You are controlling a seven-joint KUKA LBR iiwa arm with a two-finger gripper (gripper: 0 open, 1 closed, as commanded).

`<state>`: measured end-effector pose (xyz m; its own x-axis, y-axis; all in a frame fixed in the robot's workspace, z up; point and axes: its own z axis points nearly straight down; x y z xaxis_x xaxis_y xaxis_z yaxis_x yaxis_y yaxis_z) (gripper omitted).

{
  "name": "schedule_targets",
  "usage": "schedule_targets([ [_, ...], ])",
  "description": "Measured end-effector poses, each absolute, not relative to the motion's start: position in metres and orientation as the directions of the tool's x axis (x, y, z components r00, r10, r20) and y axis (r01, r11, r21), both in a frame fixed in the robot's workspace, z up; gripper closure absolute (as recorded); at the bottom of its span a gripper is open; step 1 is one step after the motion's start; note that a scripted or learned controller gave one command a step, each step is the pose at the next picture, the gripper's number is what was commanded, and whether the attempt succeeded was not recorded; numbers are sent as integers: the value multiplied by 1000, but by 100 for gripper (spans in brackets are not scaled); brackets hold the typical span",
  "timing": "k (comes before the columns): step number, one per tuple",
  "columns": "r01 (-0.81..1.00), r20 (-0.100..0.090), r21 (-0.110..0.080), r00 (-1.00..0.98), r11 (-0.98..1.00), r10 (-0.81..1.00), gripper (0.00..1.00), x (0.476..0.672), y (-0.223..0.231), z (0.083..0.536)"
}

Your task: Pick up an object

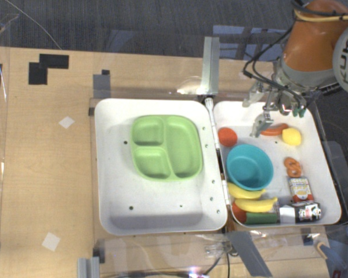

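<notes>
Wooden table (46,172), two bins; my jaws (265,120) hover spread over the carrot (274,130), approaching; next, descend and close.

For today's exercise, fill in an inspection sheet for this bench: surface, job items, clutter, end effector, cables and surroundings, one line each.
Surface: wooden bench bearing a left bin and a right bin, both white, side by side.
Job's things: in the right bin, a blue bowl, tomato, carrot, lemon, banana, pretzel, small can, bottle and green cylinder.
Clutter: green divided plate in the left bin.
End effector: above the right bin's far end, beside the carrot; finger state cannot be told.
Cables: black cables loop by the wrist.
Surroundings: dark floor beyond the bench.
</notes>
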<state>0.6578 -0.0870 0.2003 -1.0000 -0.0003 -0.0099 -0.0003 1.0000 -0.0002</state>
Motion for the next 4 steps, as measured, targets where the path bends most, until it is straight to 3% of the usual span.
schedule_targets([
  [1, 57, -17, 0, -998, 998, 57, 0, 647, -118, 90],
  [2, 79, 1, 3, -997, 997, 79, 0, 667, -143, 88],
  [3, -5, -15, -5, -1000, 1000, -5, 0, 664, -209, 129],
  [4, 103, 7, 0, -995, 995, 103, 0, 669, -132, 89],
])
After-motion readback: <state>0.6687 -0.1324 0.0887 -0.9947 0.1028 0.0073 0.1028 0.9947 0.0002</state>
